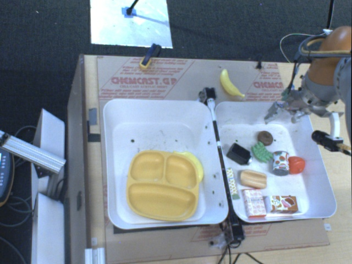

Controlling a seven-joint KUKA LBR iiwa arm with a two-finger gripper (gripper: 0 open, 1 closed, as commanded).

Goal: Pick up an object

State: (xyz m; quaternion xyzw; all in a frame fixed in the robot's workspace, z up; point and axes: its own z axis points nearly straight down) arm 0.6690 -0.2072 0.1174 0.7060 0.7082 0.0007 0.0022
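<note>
My gripper (284, 113) hangs over the back edge of the right bin (324, 194), open, with nothing between its fingers. Below it in that bin lie a brown round piece (265, 137), a black box (239, 153), a green toy (262, 152), a small can (280, 163), a red tomato (297, 165), a tan bun (253, 179) and two flat packets (254, 203) (284, 204). The brown piece is the nearest, a little in front of the gripper and apart from it.
A yellow banana (231, 84) lies on the bench behind the bins. The left bin (159, 117) holds a yellow divided tray (163, 186) with a yellow piece (196, 165) tucked at its right edge. A black divider bar (219, 147) runs between the bins.
</note>
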